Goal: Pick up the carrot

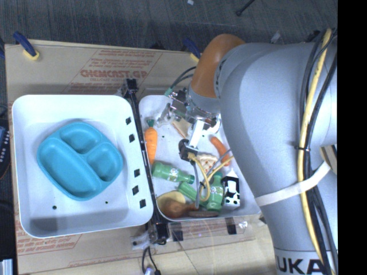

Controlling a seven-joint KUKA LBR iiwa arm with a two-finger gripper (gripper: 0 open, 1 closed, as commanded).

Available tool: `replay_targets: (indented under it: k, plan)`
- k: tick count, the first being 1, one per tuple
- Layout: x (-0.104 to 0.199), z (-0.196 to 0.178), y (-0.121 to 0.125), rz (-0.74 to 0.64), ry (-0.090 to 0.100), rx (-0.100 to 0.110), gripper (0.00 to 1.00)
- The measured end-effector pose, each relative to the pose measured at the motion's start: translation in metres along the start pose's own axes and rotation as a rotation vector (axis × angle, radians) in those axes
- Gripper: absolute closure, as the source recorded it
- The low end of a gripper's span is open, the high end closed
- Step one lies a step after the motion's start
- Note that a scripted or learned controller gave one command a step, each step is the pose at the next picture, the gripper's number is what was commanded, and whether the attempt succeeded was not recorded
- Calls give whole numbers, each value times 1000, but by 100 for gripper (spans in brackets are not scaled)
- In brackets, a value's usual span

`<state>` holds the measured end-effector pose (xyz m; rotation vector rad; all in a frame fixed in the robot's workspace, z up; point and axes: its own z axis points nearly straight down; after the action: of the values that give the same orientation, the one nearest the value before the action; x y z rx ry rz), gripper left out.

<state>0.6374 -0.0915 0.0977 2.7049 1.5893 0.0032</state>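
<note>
**Carrot by wall of right bin, grip width unclear**

Lies lengthwise against view-left wall of bin, about midway along it. Cannot tell width of gripper; hangs over far end of same bin, near carrot but apart from it. Probably light, stiff and smooth, tapered enough to squirt out of a pinch. Best taken across thicker far half, allowing for bin wall crowding one side.

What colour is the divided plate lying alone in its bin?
Blue; the plate shows best in the camera view.
</note>
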Motion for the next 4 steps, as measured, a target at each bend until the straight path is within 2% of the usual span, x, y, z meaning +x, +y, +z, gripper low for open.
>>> replay_targets:
  k: [1,2,3,4]
  plan:
    - [-19,7,-23,333,-6,21,0]
    - [-1,5,6,652,-4,12,0]
    - [-28,-98,-93,713,-1,12,0]
    - [23,-93,-128,796,-12,20,0]
